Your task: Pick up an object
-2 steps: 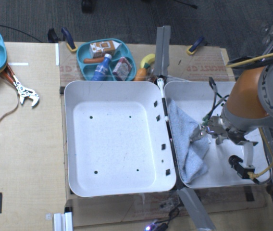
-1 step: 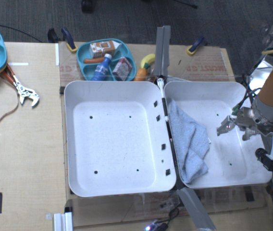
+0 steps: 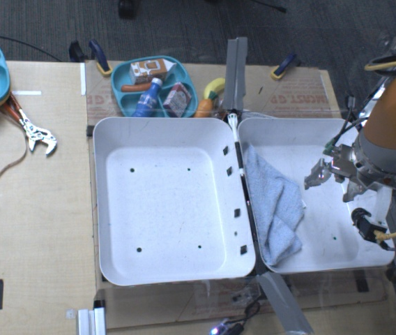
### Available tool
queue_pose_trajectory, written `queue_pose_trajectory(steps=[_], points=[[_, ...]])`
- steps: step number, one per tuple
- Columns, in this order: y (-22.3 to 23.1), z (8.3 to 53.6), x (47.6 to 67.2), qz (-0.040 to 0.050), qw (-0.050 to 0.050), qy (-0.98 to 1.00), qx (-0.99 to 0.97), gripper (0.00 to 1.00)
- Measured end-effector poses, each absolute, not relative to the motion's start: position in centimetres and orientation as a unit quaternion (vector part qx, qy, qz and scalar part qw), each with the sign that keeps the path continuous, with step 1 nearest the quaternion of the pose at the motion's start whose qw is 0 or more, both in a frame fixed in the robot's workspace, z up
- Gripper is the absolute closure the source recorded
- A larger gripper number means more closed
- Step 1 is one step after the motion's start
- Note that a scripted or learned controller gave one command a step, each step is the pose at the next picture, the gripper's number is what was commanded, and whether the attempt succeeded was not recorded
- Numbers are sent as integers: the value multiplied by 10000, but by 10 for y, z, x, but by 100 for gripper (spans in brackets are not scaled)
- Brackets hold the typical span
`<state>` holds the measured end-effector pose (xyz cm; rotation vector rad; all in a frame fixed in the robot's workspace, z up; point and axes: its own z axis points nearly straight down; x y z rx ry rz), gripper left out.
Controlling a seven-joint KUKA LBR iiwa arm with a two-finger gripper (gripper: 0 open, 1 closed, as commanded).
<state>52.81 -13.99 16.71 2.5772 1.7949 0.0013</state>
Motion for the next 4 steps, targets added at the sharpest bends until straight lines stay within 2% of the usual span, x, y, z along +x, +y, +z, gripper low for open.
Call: queue_pose_trajectory(steps=[1, 2, 3, 4], points=[[-199, 201, 524, -9, 1, 5983, 8012, 0], [-199, 210, 524, -20, -3, 5990, 8007, 100], [-199, 218, 524, -30, -5, 5996, 8003, 100], [-196, 202, 516, -13, -7, 6366, 7712, 100]])
